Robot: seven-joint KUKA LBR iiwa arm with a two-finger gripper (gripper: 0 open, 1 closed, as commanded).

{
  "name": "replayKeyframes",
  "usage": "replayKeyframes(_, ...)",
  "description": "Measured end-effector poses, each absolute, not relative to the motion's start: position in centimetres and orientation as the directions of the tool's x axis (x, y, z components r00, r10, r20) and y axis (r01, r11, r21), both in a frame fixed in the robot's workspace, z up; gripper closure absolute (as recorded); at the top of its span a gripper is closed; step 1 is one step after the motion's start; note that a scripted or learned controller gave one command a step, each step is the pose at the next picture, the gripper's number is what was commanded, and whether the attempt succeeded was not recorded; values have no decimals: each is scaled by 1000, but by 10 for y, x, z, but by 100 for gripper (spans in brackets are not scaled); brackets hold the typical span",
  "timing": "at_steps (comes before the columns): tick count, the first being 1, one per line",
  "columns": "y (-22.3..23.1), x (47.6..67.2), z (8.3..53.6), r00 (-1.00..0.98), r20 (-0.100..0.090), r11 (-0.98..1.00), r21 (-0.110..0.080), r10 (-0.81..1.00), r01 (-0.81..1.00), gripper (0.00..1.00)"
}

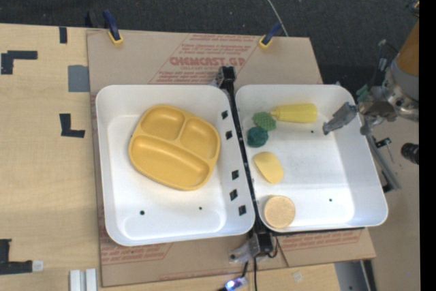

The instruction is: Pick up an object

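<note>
One yellow corn cob — long, pale, lying flat — right bin.

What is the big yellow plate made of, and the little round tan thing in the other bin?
The yellow divided plate looks like moulded plastic: one even colour, rounded compartment ridges, a soft sheen. The round tan disc in the right bin looks matte and slightly speckled, maybe a toy cracker or cookie of plastic or foam; the view leaves that open.
</note>
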State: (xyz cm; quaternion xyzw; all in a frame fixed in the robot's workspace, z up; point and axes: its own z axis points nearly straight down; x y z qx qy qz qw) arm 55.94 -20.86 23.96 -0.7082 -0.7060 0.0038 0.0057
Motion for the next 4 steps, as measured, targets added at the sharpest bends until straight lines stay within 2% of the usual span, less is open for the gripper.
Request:
replayKeyframes(1, -208, 562, 247, -1, 0, 1, -1, 1000, 1000, 0)
replayKeyframes(2, -213, 563, 184, 0, 1, 0, -6, 1000, 1000, 0)
replayKeyframes(4, -214, 559, 86, -1, -2, 1, -1, 1000, 1000, 0)
